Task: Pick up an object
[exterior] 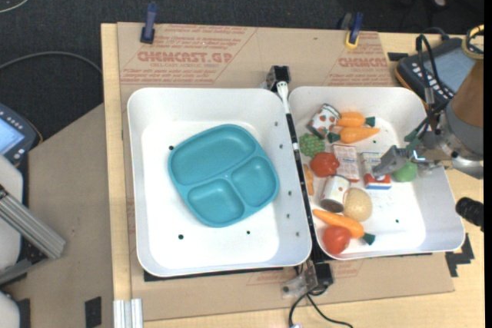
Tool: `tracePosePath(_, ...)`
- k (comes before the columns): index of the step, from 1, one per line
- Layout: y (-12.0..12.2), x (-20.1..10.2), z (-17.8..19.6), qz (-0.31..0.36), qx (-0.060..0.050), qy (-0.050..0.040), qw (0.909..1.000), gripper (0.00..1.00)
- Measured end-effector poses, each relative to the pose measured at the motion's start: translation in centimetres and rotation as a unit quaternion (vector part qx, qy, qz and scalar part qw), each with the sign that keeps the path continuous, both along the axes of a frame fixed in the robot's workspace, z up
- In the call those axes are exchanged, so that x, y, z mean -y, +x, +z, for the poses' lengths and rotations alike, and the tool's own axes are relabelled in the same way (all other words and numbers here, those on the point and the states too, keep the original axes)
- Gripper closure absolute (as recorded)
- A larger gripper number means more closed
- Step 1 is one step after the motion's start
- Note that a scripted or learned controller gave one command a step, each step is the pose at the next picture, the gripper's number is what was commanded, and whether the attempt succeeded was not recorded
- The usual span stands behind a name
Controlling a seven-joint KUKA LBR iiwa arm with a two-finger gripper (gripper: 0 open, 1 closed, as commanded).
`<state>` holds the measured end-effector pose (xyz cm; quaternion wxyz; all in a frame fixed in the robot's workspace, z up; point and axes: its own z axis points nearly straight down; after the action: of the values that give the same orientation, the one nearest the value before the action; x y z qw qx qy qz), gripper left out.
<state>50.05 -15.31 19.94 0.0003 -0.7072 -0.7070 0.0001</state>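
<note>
You are looking down on two white bins sitting side by side on a cardboard-covered bench (231, 57). The left bin (146, 165) is holding a teal divided plate (223, 174), lying flat near its middle. The right bin (438, 230) is carrying all the small toys, bunched along its left half.

At the top of that pile two carrots (355, 127) are lying close together, with a small white box (324, 120) just to their left and a green broccoli piece (310, 144) below it. A red tomato (324, 163) is sitting next to a flat white packet (347, 163). Lower down you are seeing a small can (334, 193) tipped on its side, touching a pale egg-shaped piece (357, 204). Another carrot (342, 222) is lying at a slant under them, and a red strawberry-like piece (336, 240) is resting near the bin's front edge.

The arm (469, 119) is reaching in from the right, and its gripper (387, 164) is hanging low over the middle of the right bin, just right of the packet. A green piece (405, 171) and a red-and-blue block (377, 181) are lying right by it. You cannot tell how far the gripper is open, nor whether it has hold of anything.
</note>
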Motion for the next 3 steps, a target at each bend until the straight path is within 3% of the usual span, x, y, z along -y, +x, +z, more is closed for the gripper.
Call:
tracePosePath(1,-2.4,-0.4,-7.8,0.000,-0.004,0.0014,1.0000,0.00)
tracePosePath(2,-2.1,-0.3,-6.3,-0.001,0.002,-0.0009,1.0000,1.00)
tracePosePath(3,-2.0,-10.3,0.3,0.006,0.004,0.0012,1.0000,1.00)
